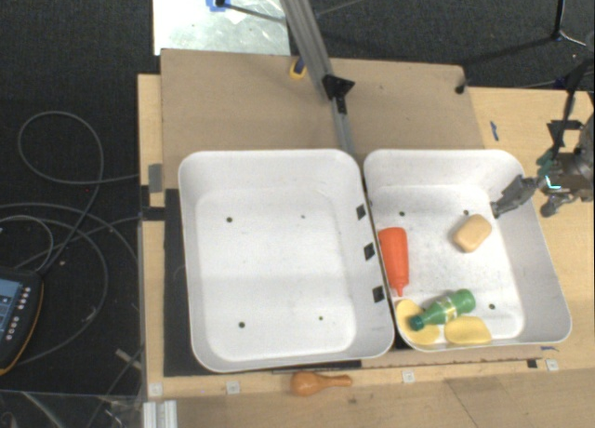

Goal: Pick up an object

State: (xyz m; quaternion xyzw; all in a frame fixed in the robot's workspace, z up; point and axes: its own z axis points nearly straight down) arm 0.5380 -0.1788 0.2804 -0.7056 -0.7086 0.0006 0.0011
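Note:
In the right bin (437,180) lie an orange carrot-shaped toy (394,259) along the left wall, a tan bun-like block (472,233) near the middle, and, in the front corner, a green bottle (443,308) resting on yellow pieces (467,330). My gripper (527,203) hangs over the bin's right rim, up and to the right of the tan block and apart from it. Its two dark fingers stand spread, open, with nothing between them.
The left bin (274,170) adjoins the right one, with black clips along the shared wall. A small orange-brown toy (319,381) lies on the bench in front of the bins. A grey slanted pole (311,35) crosses the back. Cables and a pendant (14,314) lie on the floor at left.

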